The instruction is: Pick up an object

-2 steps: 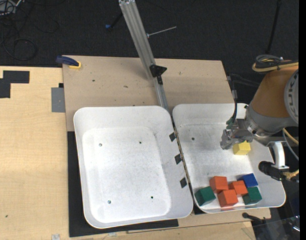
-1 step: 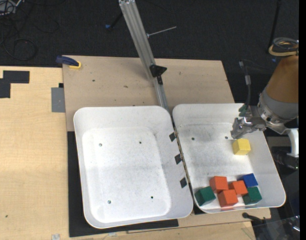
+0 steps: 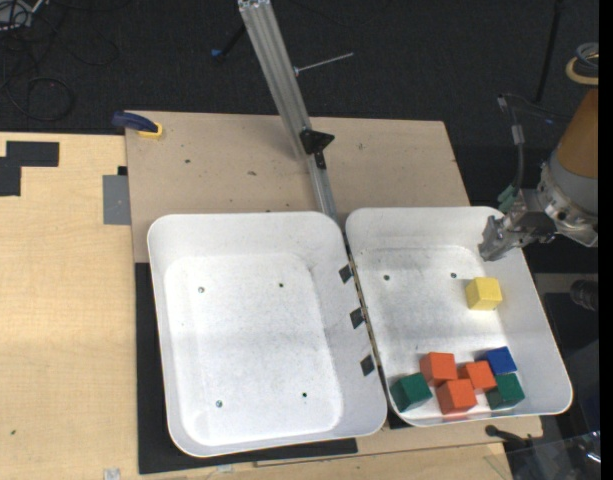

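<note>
Camera view has the gripper (image 3: 498, 238) sitting over the far right edge of the right bin (image 3: 426, 230), and honestly it's just a small grey lump from up here, so I can't tell what state the claw is in. Most of the arm (image 3: 578, 158) is cut off at the right side; you only get the wrist and a bit of orange band.

Yellow block (image 3: 483, 293) lies by itself on the bin floor, just near the gripper but apart from it. The rest are jammed together in the near right corner: orange blocks (image 3: 454, 380), two green blocks (image 3: 412, 391) at either end of the pile, and a blue block (image 3: 500, 359) partly tucked behind the others. Hard to count the orange ones since they overlap.

Left bin (image 3: 186, 243) is beside it. A metal rail (image 3: 282, 83) slants up behind the bins.
</note>
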Robot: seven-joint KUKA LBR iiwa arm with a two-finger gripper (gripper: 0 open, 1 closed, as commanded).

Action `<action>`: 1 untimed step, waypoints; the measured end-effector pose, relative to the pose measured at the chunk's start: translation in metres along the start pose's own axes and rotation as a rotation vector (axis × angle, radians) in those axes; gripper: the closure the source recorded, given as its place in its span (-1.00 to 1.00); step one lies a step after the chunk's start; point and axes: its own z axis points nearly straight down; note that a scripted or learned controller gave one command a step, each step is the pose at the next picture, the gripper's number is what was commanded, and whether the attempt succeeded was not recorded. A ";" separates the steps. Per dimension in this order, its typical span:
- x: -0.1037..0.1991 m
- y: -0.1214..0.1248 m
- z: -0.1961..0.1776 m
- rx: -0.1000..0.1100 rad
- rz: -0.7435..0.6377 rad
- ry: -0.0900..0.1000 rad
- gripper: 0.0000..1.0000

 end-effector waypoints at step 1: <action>0.052 0.022 0.011 0.005 -0.004 0.003 1.00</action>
